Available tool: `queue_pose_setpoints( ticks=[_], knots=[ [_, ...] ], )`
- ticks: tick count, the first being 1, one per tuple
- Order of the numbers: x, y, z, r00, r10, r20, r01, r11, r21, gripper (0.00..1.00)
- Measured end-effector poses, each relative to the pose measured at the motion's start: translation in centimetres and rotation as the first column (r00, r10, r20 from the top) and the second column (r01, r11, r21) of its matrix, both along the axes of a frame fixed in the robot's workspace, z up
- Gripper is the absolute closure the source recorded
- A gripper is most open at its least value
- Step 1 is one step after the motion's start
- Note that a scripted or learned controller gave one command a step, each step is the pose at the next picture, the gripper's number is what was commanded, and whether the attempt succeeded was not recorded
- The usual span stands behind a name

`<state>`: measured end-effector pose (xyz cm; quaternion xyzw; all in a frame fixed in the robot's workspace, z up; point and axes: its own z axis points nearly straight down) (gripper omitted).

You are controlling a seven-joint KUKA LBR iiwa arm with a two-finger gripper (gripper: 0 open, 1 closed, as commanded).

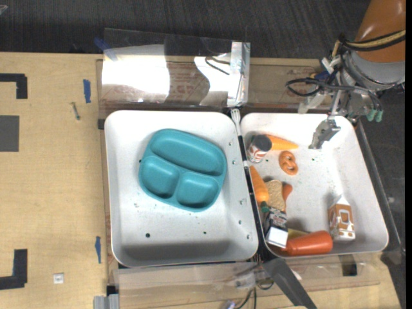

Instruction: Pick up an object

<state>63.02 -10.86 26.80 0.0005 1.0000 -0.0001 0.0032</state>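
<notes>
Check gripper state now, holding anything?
Gripper: over the right bin's back corner, nothing visibly held; open or closed cannot be told.

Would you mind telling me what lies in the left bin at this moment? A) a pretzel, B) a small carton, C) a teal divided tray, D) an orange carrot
C: the teal divided tray sits in the left bin, with its three compartments facing up, while the small food items lie in the right bin.
</notes>
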Motion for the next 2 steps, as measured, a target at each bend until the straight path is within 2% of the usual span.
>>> queue_pose_setpoints(
  ticks=[1,2],
  knots=[
    [-3.7,1.5,-16.2,0.999,0.037,0.019,-0.037,0.999,-0.001,0.00],
    [-8.1,-0.5,-17.9,0.999,-0.042,0.005,0.042,0.999,-0.001,0.00]
  ],
)
